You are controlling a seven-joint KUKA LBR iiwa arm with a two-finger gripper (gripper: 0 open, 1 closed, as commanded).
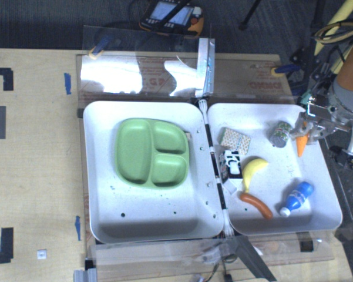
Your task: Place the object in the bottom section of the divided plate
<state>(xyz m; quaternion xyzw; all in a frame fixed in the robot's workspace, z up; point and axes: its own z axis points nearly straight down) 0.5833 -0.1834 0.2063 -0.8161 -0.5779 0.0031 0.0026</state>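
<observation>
While the claw (310,128) hovers, carrot (301,144) lies beneath.

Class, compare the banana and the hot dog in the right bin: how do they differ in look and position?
The banana is yellow and thick; the hot dog is reddish-orange and slimmer. The banana lies nearer the bin's middle, the hot dog nearer its front edge. Both are curved toy foods lying flat.

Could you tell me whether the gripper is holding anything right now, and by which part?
It cannot be told: the gripper sits at the right bin's far edge, next to an orange carrot-like item, but no grasp is visible.
</observation>
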